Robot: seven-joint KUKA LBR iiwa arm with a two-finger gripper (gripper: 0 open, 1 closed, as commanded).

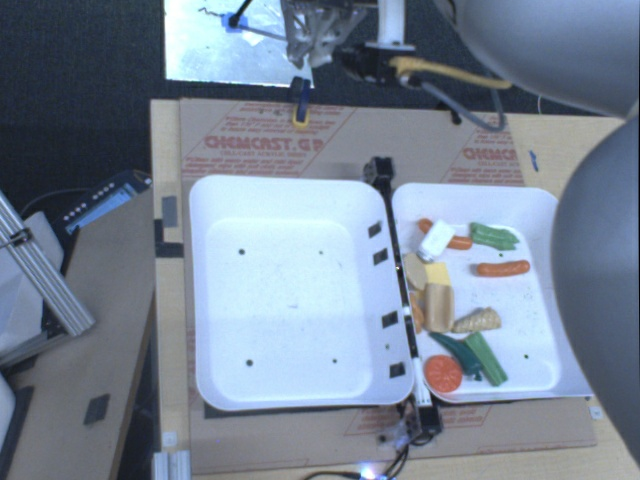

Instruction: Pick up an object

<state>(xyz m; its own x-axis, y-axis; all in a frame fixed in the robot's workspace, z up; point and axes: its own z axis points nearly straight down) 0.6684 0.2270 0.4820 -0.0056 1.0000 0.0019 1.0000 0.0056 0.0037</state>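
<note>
right bin [545,208]: red tomato [443,373] at near edge, green pieces [485,358] beside; beige root [477,319], yellow block [436,274] mid; red sausage [502,267], green pepper [494,235], white block [436,239] farther. left bin [215,208] alongside. gripper [300,68] far, above cardboard, holds small blue-yellow item [300,102] between closed fingers.

Arm [560,28] cut off at top and right edges.
</note>
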